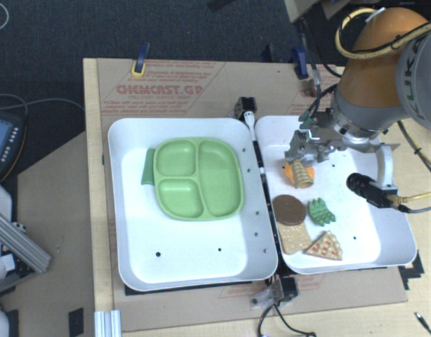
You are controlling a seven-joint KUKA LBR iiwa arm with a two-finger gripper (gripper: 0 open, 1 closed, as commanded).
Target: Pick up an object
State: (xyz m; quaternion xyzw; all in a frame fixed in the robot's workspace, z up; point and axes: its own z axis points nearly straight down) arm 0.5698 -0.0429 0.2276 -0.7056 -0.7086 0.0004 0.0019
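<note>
Where bread lies [300,174], gripper [303,154] above.

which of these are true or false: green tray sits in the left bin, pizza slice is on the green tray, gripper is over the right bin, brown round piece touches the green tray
The green divided tray sits in the left bin: true.
The pizza slice lies on the green divided tray: false, it lies in the right bin, near its front edge.
The gripper is over the right bin: true, above an orange and tan food piece.
The brown round piece touches the green divided tray: false, it is in the right bin, apart from it.
</note>
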